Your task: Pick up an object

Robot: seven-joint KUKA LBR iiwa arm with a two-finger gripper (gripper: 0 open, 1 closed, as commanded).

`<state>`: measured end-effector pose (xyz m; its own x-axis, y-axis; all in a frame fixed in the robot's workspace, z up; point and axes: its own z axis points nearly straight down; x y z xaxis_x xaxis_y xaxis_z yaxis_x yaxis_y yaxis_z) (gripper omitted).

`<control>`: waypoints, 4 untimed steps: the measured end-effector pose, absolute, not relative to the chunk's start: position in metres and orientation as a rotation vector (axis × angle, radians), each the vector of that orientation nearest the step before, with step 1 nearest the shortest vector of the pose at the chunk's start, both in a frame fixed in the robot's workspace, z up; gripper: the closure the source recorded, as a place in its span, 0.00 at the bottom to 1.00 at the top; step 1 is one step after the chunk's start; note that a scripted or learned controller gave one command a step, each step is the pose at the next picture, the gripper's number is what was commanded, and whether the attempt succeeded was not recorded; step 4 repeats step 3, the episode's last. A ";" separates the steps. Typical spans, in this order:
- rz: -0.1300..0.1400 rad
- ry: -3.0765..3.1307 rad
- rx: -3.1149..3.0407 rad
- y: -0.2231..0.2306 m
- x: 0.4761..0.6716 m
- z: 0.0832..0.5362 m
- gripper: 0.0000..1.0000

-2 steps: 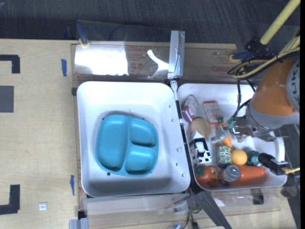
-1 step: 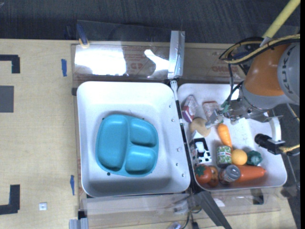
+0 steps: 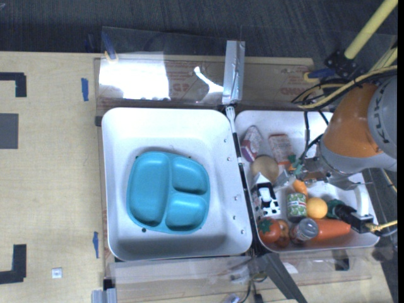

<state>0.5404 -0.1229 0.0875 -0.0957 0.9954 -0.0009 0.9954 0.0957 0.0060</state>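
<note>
Item group: loose objects, heaped in the right bin (image 3: 360,197).
- Small orange piece (image 3: 300,186), near the heap's centre, bright and rounded.
- Green-labelled jar (image 3: 297,205), touching the small orange piece at its 6 o'clock.
- Yellow-orange ball (image 3: 317,207), smooth, just beside the jar at 3 o'clock.
- Long orange carrot shape (image 3: 332,229), lying crosswise along the bin's 6 o'clock wall.
- Grey-lidded jar (image 3: 306,229), touching the carrot shape's 9 o'clock end.
- Red tomato shape (image 3: 273,231), green-tipped, at the bin's 7 o'clock corner.
- Black-and-white patterned piece (image 3: 268,201), against the 9 o'clock wall.
- Beige rounded lump (image 3: 265,167), at 12 o'clock of the patterned piece.
- Pale pink packet (image 3: 252,141) and reddish box (image 3: 281,145), side by side toward the bin's 11 o'clock corner.

Surface and room:
- Two shallow white bins side by side on a light wooden table (image 3: 44,169).
- Left bin (image 3: 120,131): one blue three-compartment plate (image 3: 167,191), lying flat near the middle.
- Glossy clear sheeting (image 3: 164,74) over cardboard at 12 o'clock of the bins.
- Dark carpet (image 3: 189,5) beyond the table.
- Yellow pole (image 3: 375,21) and yellow cables (image 3: 341,84) at 1 o'clock of the right bin.

Arm (image 3: 353,131): grey with orange band, entering from 3 o'clock, wrist lowered over the right bin.

Jaws: low over the heap, at roughly 1 o'clock of the small orange piece and close to it; contact not discernible. Opening impossible to tell, hidden under the wrist; nothing visibly held.
</note>
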 end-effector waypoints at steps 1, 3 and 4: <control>0.011 2.314 2.107 -0.124 0.543 0.100 1.00; 0.000 2.190 2.253 -0.050 0.529 0.212 0.00; 0.000 2.190 2.253 -0.050 0.529 0.212 0.00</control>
